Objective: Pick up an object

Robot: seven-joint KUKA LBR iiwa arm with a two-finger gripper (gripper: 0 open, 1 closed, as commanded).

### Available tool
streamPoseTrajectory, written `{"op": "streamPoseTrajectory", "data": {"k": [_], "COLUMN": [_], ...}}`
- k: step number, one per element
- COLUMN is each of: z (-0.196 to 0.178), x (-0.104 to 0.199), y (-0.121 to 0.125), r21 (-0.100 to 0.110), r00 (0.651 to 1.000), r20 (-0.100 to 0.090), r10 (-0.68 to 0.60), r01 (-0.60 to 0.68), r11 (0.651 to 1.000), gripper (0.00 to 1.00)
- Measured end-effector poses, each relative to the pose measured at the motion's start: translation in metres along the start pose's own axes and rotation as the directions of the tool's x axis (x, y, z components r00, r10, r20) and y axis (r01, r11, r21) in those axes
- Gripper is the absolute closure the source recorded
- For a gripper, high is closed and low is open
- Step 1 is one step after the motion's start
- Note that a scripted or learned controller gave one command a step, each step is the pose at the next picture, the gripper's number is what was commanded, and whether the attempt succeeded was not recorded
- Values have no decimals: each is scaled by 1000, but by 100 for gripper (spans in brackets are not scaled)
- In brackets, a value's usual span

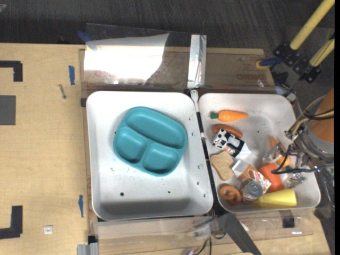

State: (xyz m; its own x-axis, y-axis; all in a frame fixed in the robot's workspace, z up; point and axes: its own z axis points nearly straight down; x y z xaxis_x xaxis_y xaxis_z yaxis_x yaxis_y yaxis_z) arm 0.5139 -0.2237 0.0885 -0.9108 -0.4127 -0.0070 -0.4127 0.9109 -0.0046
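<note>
The grey arm (324, 126) with its orange band enters at the frame's right edge; its end effector (287, 161) hangs low at middle right.

You see an orange toy carrot (231, 116) lying flat at the back of the right white bin (255, 101), green tip pointing left.

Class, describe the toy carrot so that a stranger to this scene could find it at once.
Find the right-hand white bin, the crowded one. Look along its far edge, near the divider between the bins: the carrot lies there on its side. Unlike its neighbours, it is a tapered orange cone with a green tip.
</note>
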Motion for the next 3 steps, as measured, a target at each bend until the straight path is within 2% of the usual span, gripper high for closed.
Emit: {"op": "streamPoseTrajectory", "data": {"k": [1,2,3], "z": [-15,-95,-90], "x": [-9,-75,-72], "y": [-3,-32,-31], "r21": [18,5,-1], "r00": [1000,995,995], "r20": [24,8,0], "r10": [-2,95,96], "r01": [2,-95,-96], "r11": [1000,995,995], "gripper": [100,100,0]}}
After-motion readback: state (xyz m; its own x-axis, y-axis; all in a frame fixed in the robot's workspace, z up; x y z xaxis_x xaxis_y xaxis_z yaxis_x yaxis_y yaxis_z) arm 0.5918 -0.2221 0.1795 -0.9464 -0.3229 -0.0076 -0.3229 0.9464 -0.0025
